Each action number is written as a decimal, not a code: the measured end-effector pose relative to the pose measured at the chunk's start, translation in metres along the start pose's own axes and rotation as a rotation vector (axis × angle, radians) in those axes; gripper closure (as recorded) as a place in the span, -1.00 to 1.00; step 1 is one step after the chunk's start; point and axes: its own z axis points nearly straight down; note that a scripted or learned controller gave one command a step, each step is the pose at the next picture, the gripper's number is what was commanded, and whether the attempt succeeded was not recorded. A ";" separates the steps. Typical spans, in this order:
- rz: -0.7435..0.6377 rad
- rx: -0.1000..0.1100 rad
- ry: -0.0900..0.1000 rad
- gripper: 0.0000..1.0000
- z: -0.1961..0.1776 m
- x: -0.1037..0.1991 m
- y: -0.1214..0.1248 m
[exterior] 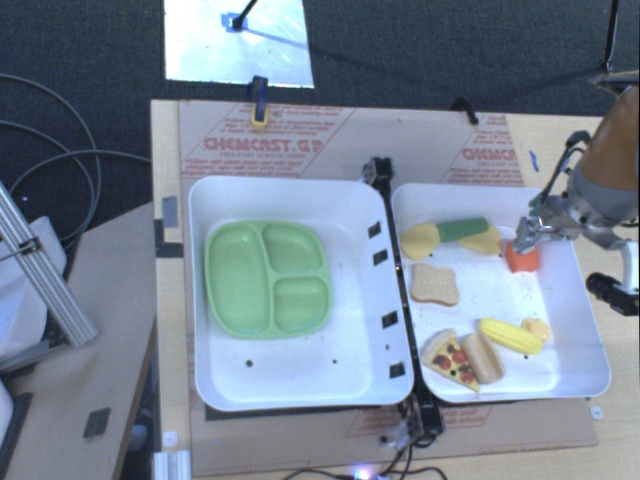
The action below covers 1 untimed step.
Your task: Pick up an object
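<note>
While the pizza slice [452, 359], hot dog [483, 357] and corn cob [512, 335] lie untouched at the lower right of the right bin [590, 368], the gripper [528, 235] sits farther up, at the right of the frame, directly over an orange-red piece [522, 258]. Whether its fingers are apart or together I cannot tell. That piece lies close to the bin wall, so a fingertip could catch the rim or nudge it aside.

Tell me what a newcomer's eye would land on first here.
First the green divided plate, alone in the left bin. Then the toy food scattered in the right bin: a pizza slice, corn cob and bread slice. At that bin's far right edge, the end effector sits right above an orange piece.
</note>
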 end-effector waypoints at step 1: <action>0.003 0.006 0.003 1.00 0.051 0.033 -0.045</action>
